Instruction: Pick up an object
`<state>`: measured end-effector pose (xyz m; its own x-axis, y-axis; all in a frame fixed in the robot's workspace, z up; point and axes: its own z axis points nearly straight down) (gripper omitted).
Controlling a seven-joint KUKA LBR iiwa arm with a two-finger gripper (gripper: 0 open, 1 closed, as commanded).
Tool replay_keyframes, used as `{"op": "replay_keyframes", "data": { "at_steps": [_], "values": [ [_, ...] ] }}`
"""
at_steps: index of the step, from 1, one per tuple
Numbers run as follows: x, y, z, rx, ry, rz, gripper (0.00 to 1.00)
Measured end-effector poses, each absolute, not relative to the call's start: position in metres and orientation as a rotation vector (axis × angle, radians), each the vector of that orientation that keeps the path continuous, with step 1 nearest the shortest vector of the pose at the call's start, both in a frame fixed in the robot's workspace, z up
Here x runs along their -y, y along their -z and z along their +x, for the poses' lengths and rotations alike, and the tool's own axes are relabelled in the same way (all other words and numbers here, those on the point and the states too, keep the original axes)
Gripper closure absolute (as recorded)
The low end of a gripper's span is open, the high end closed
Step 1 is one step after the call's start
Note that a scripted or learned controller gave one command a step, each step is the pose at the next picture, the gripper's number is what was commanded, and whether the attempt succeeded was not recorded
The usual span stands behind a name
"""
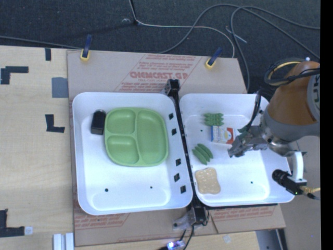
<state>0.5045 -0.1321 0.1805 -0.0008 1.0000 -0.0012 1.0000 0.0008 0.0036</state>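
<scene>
Currently we're hovering the gripper (237, 149) over the right bin (260, 191), just beside the small carton (222, 135); can't tell its state. We're advising: centre over 1 item, carton or green pod (203, 152), descend straight, avoid the rim.

Grey arm (294, 124) with a broad orange band above the wrist, rounded and glossy. Black cable looped over the orange section's top. Dark grey metal end effector (240, 146), small and angular. White bracket low on the wrist, ending in a black cylindrical fitting with a thin lead.
</scene>
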Motion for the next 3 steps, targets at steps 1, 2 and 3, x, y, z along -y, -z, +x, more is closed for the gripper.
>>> {"op": "replay_keyframes", "data": {
  "at_steps": [1,2,3],
  "values": [
    [0.13,-0.242,0.512,-2.22,-0.004,2.216,1.0],
    [0.13,-0.272,0.512,-2.221,-0.001,2.219,1.0],
    [0.078,-0.274,0.512,-2.23,-0.001,2.215,1.0]
  ]
}}
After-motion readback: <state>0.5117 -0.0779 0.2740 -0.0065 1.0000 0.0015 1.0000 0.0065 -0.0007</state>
